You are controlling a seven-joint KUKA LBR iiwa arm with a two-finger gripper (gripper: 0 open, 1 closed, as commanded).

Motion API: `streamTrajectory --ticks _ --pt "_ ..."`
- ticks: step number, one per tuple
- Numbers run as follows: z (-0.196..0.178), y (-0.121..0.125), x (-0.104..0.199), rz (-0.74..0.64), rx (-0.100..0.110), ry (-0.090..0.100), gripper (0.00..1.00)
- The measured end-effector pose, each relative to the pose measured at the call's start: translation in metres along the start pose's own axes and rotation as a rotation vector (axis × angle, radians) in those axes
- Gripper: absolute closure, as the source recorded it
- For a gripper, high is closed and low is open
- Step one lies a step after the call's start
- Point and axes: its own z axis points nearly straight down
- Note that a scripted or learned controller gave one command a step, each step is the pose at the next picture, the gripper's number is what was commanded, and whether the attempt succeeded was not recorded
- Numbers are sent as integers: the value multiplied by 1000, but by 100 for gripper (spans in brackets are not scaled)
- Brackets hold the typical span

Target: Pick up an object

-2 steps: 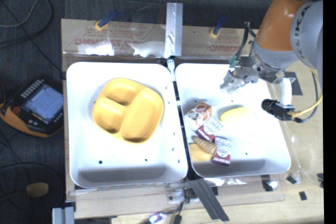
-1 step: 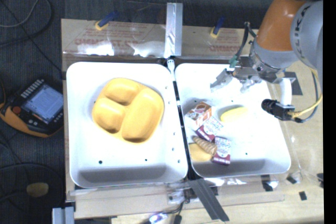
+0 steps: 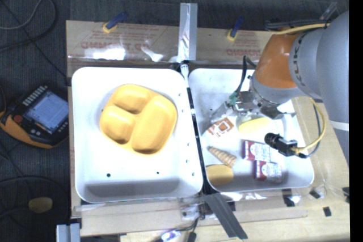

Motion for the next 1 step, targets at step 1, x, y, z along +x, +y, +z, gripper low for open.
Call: streamTrajectory --ticks 1 --pt "7 2 -16 241 1 0 0"
